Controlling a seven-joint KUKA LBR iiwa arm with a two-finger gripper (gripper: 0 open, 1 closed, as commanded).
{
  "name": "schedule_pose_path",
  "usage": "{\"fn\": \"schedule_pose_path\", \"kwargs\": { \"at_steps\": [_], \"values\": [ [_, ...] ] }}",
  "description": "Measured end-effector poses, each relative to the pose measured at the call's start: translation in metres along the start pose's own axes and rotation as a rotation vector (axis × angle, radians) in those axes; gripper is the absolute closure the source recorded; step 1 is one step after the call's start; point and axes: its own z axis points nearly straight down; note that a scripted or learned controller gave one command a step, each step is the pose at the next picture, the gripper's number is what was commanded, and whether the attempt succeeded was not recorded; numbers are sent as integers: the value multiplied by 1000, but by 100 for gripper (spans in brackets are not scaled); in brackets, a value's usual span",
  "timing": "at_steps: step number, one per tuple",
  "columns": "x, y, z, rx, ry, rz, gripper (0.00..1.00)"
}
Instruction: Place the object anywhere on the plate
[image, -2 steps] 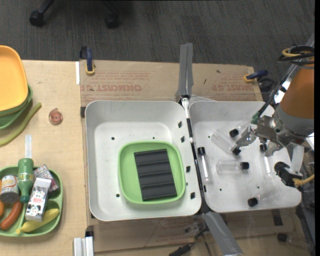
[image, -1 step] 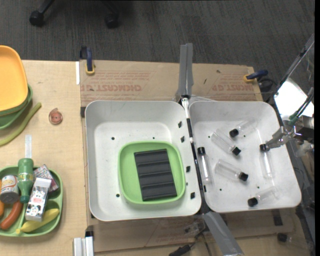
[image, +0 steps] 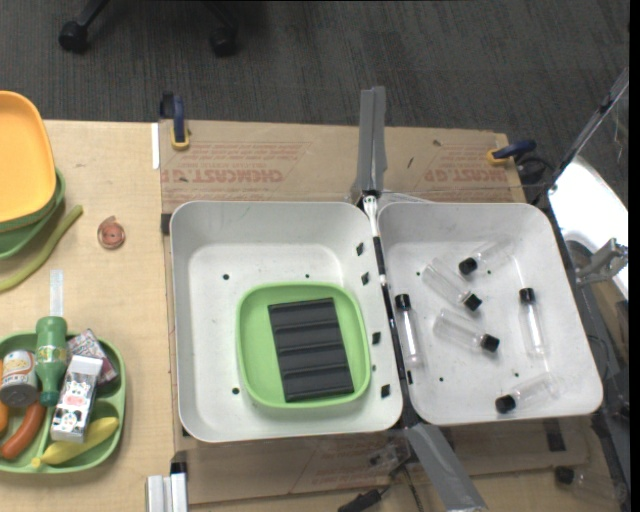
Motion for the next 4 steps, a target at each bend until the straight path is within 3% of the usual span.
{"fn": "schedule_pose_path", "kwargs": {
  "at_steps": [1,2,4],
  "values": [
    [-3,1,-87,0,0,58,0],
    [-2,1,-122,1,-1,199,0],
    [-2,1,-122,2,-1,465,0]
  ]
}}
